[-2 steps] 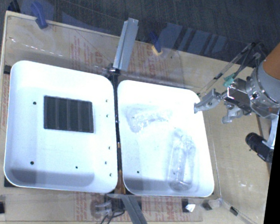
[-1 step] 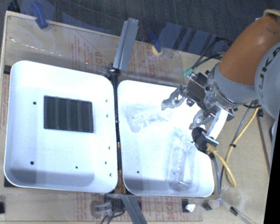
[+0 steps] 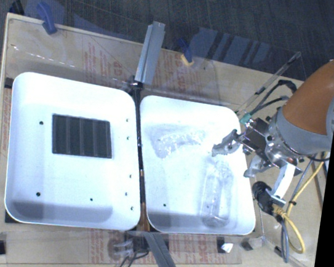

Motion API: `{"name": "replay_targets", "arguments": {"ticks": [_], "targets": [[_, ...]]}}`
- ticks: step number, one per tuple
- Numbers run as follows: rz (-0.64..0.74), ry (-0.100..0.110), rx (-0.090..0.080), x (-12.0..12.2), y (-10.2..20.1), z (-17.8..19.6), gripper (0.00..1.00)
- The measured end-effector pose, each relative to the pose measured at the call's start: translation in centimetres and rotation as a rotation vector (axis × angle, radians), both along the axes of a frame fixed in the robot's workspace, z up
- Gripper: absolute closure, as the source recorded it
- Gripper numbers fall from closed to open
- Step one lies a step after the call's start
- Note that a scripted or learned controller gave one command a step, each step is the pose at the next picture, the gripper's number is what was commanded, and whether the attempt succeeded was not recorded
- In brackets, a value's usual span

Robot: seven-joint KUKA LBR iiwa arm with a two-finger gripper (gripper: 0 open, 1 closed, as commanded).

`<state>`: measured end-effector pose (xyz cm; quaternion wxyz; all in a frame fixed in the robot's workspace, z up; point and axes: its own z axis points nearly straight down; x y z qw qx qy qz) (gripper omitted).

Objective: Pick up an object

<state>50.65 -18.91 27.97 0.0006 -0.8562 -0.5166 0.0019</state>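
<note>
Two shallow white bins are sitting side by side on the bench. The left bin (image 3: 23, 139) is holding a dark ribbed rectangular panel (image 3: 82, 136) lying flat near its middle. The right bin (image 3: 160, 219) is holding a crumpled clear plastic wrap (image 3: 175, 138) toward its upper left and a clear plastic bottle (image 3: 217, 193) lying lengthwise toward its right side, glossy and see-through. The gripper (image 3: 240, 154) is hovering at the bin's right rim, just above the bottle's upper end, fingers spread apart and gripping nothing.

A robotics lab: a wooden bench (image 3: 18, 45) with two white bins (image 3: 29, 97) fixed side by side; blue clamps (image 3: 47, 18); loose cables (image 3: 292, 232); grey carpet.
</note>
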Motion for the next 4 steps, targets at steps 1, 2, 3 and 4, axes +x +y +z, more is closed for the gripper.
{"name": "replay_targets", "arguments": {"ticks": [1,2,3,4], "targets": [[0.001,0.000,0.000,0.0,0.0,0.0,0.00],[-0.146,0.002,0.003,-2.9,-1.1,-0.8,0.00],[-0.069,-0.002,0.001,-2.9,-1.3,1.4,0.00],[0.208,0.001,0.004,-2.3,-1.0,1.4,0.00]]}}
